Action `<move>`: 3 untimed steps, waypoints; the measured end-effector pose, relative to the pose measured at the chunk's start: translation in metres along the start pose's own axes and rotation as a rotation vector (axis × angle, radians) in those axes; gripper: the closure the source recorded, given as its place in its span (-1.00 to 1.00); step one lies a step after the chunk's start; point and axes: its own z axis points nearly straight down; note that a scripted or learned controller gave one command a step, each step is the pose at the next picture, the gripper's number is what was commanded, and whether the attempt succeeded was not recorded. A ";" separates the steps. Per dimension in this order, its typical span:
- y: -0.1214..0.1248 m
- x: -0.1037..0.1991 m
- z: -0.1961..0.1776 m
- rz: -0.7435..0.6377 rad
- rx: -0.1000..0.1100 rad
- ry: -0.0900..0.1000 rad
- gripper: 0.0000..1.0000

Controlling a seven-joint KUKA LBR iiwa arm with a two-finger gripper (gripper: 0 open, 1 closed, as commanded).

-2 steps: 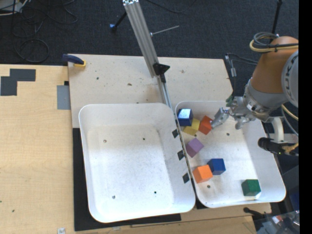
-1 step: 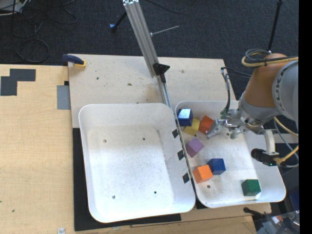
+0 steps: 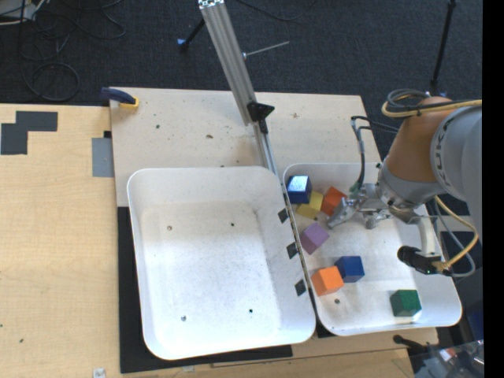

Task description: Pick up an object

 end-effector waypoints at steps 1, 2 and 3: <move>0.000 -0.001 -0.011 0.004 0.000 0.001 1.00; 0.002 0.000 -0.074 -0.002 -0.007 -0.001 1.00; 0.007 0.005 -0.136 -0.003 -0.008 -0.001 1.00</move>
